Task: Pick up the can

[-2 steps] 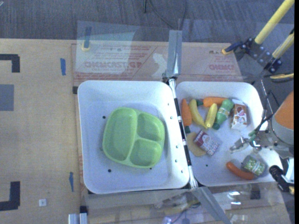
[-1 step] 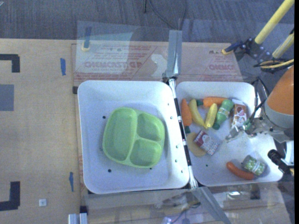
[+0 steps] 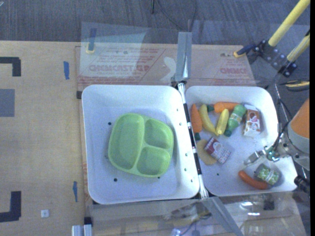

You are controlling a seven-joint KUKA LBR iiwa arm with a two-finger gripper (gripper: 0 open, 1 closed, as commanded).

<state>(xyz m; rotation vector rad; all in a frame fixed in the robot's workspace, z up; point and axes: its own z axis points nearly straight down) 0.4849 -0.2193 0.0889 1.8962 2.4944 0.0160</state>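
Wooden surface (image 3: 39, 146) spreads under my camera, with blue tape marks and black corner marks on its left side, and two shallow white bins sit on it side by side. My left bin (image 3: 98, 181) holds a green divided plate (image 3: 141, 145), lying flat near its middle. My right bin (image 3: 216, 181) is crowded: along its upper part I see an orange carrot (image 3: 196, 118), a yellow banana (image 3: 207, 120), a second carrot (image 3: 225, 106), a green bottle (image 3: 235, 117) and a small red and white carton (image 3: 252, 122). Lower down lies a dark red packet (image 3: 217, 150) over something yellow. The can (image 3: 267, 174), with a green label, lies on its side near the bin's lower right corner, touching a red-orange pepper-like piece (image 3: 252, 180) just to its left. My arm (image 3: 301, 132) reaches in from the right, and the gripper (image 3: 268, 154) hangs just above the can, its metal fingers (image 3: 256, 156) pointing left. I think the fingers stand apart with nothing between them, though the view here is small and blurred.
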